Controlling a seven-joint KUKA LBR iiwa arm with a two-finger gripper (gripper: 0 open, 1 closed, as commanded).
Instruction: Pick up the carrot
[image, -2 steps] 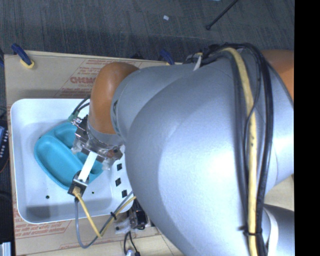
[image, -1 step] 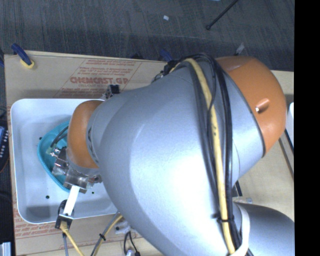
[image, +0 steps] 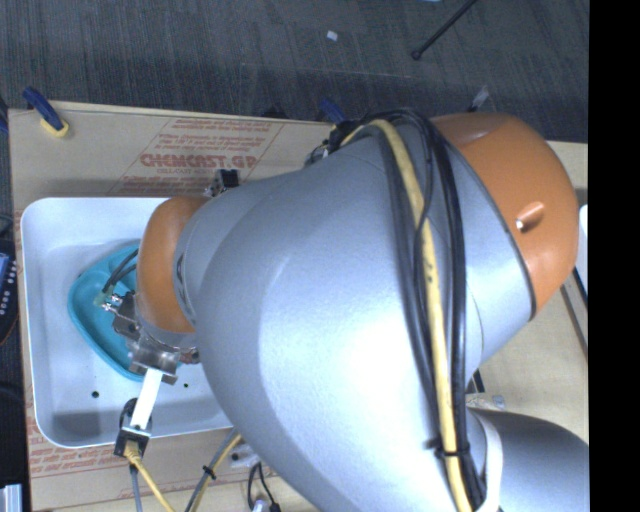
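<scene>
My grey arm (image: 380, 330) reaches far across the bench and over the left white bin (image: 45, 260). Its orange wrist band (image: 165, 265) sits above the bin's middle. Below the band, the gripper (image: 122, 312) points down onto a light blue, rounded plastic thing (image: 88, 305) lying in the left half of that bin. The gripper is at or just above the blue thing's right part. The arm's bulk hides the bin's right half and everything to the right of it.
A brown cardboard sheet (image: 200, 150) with red print lies under and behind the bin. Blue clamps (image: 45, 110) hold its far edge. Bare white bin floor (image: 70, 400) shows near the front left corner. Dark carpet (image: 200, 50) lies beyond the bench.
</scene>
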